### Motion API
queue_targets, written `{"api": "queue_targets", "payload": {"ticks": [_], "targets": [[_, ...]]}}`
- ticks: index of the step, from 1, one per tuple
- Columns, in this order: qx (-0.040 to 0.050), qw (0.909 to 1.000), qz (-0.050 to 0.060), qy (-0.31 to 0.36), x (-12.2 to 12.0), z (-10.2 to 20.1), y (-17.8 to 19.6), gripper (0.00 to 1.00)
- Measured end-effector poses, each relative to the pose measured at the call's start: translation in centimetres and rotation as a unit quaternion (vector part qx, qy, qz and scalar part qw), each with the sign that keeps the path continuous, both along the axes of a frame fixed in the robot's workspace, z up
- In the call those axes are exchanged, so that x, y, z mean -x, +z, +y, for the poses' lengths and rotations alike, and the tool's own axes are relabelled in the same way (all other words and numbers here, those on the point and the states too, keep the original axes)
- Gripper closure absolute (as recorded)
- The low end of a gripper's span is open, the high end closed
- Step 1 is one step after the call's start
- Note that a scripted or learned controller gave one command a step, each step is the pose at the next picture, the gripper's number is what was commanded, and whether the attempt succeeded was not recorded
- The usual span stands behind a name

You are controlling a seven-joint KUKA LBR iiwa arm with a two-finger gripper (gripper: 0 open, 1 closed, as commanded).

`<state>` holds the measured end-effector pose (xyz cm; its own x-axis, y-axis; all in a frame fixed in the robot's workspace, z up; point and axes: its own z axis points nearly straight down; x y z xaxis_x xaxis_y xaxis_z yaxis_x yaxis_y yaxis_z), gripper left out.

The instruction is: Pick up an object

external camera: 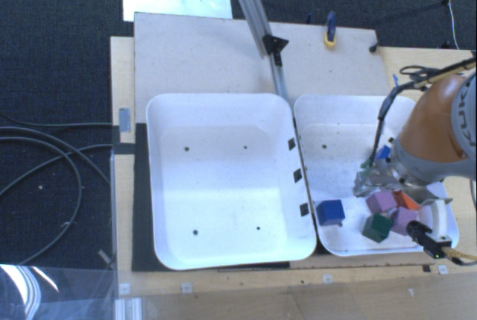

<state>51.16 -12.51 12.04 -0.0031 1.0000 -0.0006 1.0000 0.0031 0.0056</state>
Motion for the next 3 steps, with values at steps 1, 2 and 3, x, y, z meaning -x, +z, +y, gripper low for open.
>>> {"api": "queue_targets", "payload": {"ticks": [1,2,3], "targets": [[-0.0012,1.0000,0.002,0.001,2.7,2.2,2.9,1.00],[-0.0006,1.0000,0.000,0.001,2.5,2.0,3.8,1.00],[-0.0005,1.0000,-0.002,0.003,2.3,2.0,4.9,1.00]]}}
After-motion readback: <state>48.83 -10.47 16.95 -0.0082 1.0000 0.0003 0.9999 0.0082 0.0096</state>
